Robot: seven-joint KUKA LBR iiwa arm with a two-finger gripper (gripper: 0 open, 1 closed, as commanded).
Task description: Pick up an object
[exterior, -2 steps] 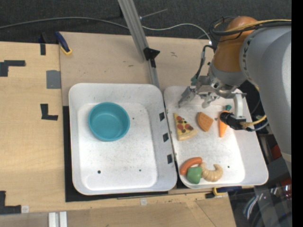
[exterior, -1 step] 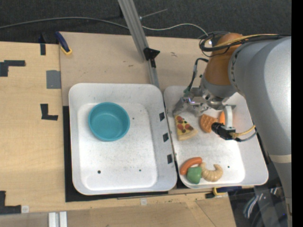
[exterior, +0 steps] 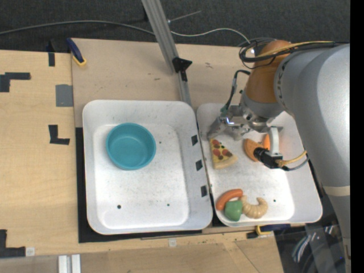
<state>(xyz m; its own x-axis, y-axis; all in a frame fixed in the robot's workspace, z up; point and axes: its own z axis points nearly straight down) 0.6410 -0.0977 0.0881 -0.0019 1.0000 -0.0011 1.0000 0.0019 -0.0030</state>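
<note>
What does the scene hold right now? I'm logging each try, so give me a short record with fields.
left bin: teal bowl
right bin: pizza slice, orange piece, hot dog, green ball, croissant
arm: reaches in over the right bin
gripper: low, above the pizza slice; finger state unclear
held: nothing seen between the fingers
</note>
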